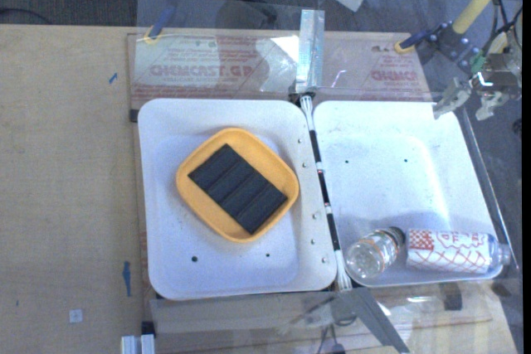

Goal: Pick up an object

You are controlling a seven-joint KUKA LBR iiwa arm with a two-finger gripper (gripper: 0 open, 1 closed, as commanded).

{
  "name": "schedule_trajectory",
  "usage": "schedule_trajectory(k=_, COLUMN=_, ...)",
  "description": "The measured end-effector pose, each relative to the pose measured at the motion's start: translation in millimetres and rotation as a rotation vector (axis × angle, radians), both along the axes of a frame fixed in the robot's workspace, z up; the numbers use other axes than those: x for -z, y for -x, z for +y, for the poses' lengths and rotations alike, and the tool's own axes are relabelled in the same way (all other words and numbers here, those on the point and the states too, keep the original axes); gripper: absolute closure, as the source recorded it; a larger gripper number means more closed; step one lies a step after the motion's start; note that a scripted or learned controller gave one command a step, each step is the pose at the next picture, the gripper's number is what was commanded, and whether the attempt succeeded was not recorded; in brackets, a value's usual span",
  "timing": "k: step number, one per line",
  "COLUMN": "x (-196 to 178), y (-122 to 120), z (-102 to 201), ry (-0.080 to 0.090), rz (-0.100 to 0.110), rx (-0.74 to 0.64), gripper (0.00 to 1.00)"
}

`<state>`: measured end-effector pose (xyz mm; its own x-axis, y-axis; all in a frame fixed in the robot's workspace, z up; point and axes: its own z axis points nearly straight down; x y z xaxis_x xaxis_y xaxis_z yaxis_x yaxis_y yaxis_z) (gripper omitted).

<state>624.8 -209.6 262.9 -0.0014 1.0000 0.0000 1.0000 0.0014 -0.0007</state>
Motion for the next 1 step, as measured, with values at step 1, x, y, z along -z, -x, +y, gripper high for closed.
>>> schedule_trajectory(k=1, x=24.5, y=29.8, z=92.2, ry=-0.001, rz=0.001, rx=0.066, gripper=0.0)
